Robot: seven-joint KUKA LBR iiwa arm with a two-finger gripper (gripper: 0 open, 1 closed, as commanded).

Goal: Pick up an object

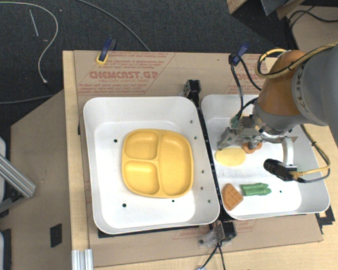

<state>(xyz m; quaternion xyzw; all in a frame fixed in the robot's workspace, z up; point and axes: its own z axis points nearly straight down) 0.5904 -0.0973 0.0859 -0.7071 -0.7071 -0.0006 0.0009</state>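
My gripper (240, 141) low in right bin (310, 198), right over pale yellow object (230, 157); can't tell grip state or contact. Green piece (254, 189) and waffle-like piece (232, 196) nearby.

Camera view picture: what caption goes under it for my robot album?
Grey robot arm lowers its gripper over a pale yellow round toy in the right white bin; a yellow divided plate sits left.

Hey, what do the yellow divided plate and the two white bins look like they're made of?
The yellow divided plate looks like moulded plastic, matte to satin: uniform colour, rounded compartment ridges, soft highlights. The white bins look like thin formed plastic, smooth and slightly glossy, with rounded corners and rolled rims, though painted metal can't be excluded.
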